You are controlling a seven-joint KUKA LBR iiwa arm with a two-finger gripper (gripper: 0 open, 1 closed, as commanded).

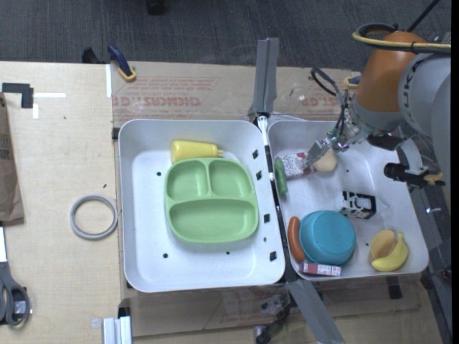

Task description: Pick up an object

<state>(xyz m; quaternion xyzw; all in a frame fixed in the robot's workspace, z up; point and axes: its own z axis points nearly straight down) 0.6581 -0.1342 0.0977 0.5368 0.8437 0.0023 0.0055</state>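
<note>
White right bin (373, 170): hand (319, 151), state unclear, beside small round beige object (326, 163).

Tabletop (57, 142): pale wood on the left, a brown cardboard sheet (179, 92) under the bins. Left white bin (136, 213) and right white bin (412, 213) sit side by side, edges touching. Grey tape ring (94, 216) lies left of the left bin. Brown paper bag (8, 170) at left edge. Scissors (13, 303) at lower left corner. Blue clamp (122, 62) near the cardboard's top left corner.
</note>
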